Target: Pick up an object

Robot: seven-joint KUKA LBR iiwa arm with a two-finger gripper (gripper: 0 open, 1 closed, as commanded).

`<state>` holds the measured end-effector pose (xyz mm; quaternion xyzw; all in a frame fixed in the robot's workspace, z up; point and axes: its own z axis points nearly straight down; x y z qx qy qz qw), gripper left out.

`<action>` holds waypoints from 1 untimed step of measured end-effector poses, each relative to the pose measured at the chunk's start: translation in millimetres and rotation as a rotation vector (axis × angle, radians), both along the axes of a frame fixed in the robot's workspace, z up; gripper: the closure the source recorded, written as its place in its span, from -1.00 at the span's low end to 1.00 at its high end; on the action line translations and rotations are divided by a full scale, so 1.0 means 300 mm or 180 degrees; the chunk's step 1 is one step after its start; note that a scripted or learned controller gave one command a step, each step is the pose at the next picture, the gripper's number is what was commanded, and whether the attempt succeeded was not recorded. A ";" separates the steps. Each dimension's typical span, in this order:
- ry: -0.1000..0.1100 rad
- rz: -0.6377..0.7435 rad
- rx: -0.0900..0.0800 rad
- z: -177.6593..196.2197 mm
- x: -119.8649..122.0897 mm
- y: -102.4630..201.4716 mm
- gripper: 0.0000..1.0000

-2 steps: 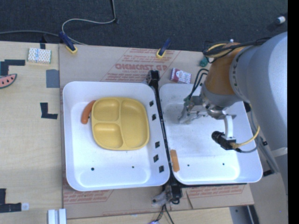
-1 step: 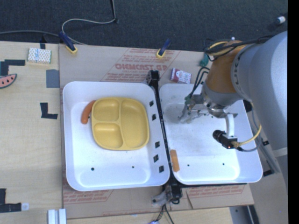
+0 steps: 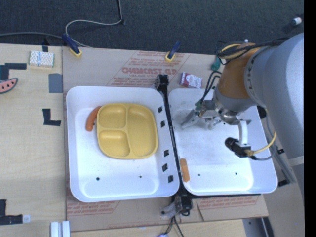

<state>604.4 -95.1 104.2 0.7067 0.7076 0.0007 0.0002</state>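
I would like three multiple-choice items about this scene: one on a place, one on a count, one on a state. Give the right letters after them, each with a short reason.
1. Where does the yellow divided plate lie?
A. In the left bin
B. In the right bin
C. On the cardboard sheet behind the bins

2. How many compartments does the plate have?
A. Two
B. Three
C. Five

3. How does the orange sausage-shaped piece stand to the plate?
A. It lies in a compartment
B. It lies beside the plate's left edge
C. It lies in the other bin, far away

Answers:
1 A: the plate rests on the left bin's floor.
2 B: two small compartments above, one large below.
3 B: the piece lies on the bin floor along the plate's left rim.
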 end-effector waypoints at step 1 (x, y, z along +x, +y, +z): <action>0.0004 0.0003 0.0006 0.030 0.000 0.003 1.00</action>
